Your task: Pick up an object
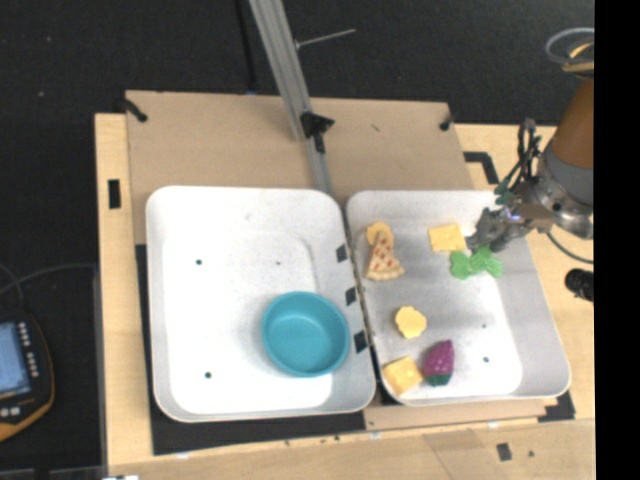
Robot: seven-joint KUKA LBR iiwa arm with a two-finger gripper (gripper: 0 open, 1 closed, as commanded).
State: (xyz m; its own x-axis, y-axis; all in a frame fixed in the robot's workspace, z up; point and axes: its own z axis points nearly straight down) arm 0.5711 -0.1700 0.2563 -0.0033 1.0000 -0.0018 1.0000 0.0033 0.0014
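Pale wooden bench (250,138) on dark floor (100,38) bears two shallow white plastic bins (240,228); the gripper (490,236), grip state unclear, touches a green toy (474,264)

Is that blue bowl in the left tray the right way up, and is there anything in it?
The blue bowl is upright and empty: its round opening faces the camera, and its inside shows plain blue. It stands in the left tray.

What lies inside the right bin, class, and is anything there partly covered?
The right bin holds a pizza slice, three yellow pieces, a purple piece and a green toy, partly covered by the hand.
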